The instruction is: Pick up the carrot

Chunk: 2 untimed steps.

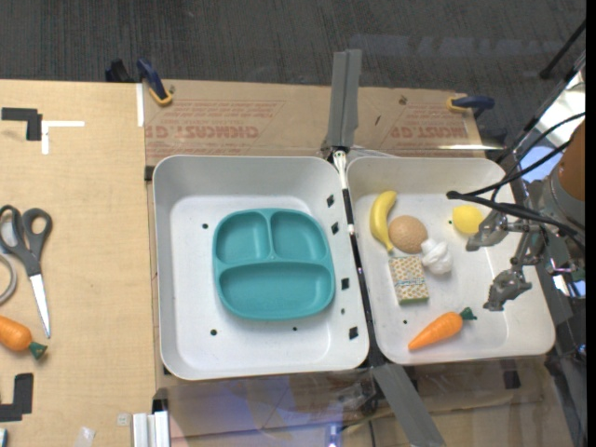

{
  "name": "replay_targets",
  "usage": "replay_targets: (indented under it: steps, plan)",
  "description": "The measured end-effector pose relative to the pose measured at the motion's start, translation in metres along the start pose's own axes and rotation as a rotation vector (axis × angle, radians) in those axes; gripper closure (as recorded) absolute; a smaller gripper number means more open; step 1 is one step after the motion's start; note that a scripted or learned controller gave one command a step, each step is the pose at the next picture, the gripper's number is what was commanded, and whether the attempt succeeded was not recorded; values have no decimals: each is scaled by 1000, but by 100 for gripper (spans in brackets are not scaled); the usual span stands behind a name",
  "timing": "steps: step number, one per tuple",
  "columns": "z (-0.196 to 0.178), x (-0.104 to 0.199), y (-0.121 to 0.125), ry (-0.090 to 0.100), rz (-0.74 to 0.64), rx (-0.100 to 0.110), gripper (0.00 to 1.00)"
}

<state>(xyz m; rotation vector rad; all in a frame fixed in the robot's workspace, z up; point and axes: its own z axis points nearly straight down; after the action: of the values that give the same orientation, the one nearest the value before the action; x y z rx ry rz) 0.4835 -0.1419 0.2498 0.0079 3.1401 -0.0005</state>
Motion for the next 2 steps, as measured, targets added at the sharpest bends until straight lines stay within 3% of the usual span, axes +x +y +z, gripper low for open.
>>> replay_targets:
  steps: [1, 2]
  plan:
    - [153, 3, 6, -10, 72, 4, 0]
    - [158, 6, 44, 2, 98, -1, 0]
